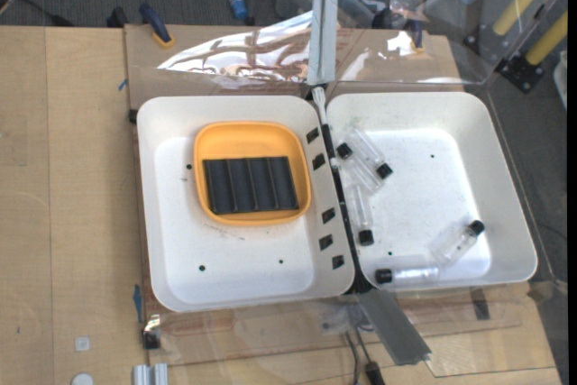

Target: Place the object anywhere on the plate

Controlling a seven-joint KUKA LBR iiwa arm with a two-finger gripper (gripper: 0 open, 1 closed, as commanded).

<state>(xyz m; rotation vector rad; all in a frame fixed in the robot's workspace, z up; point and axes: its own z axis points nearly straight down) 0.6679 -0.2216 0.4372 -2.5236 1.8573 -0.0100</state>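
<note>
The clear vials [370, 160] right of the plate [252, 140] could slip, seemingly slick; the pincer's state cannot be told.

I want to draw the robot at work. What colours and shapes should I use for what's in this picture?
Draw its workplace: a left bin and a right bin, both shallow, white and round-cornered. In the left one sits an orange plate, a rounded square, carrying a black ribbed block. The right one has clear tubes with black caps.
</note>
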